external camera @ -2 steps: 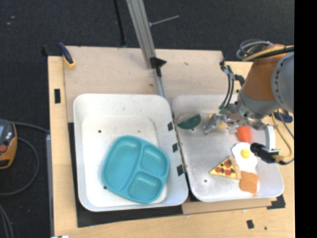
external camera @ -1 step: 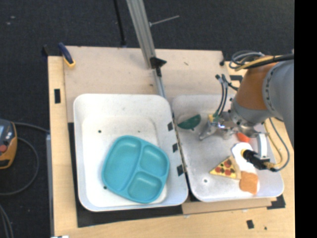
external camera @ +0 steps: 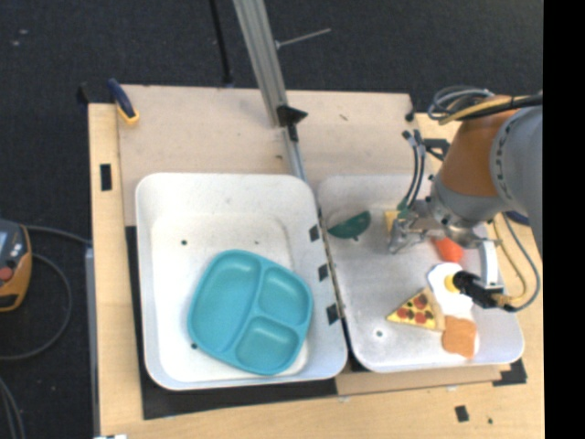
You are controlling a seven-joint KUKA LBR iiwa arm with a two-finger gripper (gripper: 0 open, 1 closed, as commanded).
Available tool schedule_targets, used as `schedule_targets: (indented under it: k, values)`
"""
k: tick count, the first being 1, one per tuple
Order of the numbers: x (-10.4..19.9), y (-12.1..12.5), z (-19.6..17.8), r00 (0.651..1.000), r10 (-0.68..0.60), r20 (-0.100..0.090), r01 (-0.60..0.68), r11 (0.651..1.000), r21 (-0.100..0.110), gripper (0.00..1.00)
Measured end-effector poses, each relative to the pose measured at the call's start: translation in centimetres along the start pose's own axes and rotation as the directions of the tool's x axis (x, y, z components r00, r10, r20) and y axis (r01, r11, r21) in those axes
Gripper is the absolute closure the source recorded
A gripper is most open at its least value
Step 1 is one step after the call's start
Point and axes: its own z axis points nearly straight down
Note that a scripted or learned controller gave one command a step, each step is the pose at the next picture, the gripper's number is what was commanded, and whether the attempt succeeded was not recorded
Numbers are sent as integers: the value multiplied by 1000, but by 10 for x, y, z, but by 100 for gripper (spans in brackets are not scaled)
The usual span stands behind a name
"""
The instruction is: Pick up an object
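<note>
We see a wooden bench [external camera: 201, 135] beneath the gripper [external camera: 400, 234]. Alu. post [external camera: 260, 48] stands up & left of it in view, w/ a black bracket [external camera: 291, 115] partway down. Blue/yellow clamp [external camera: 123, 101] sits far left of the gripper, at the bench's back corner. Orange device [external camera: 11, 268] lies further left, off the bench.

One fixed cam, mounted above the bench [external camera: 228, 135], looks down at a slant. Far enough back to take in both white bins: left bin [external camera: 183, 208], right bin [external camera: 366, 337], plus bench edges & dark floor around. Arm [external camera: 494, 163] enters from frame's right.
</note>
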Motion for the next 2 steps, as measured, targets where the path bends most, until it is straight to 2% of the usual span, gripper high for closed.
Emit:
schedule_targets:
  k: [2]
  values:
    - [7,8,-110,1000,-7,-1,7,1000,-2,100]
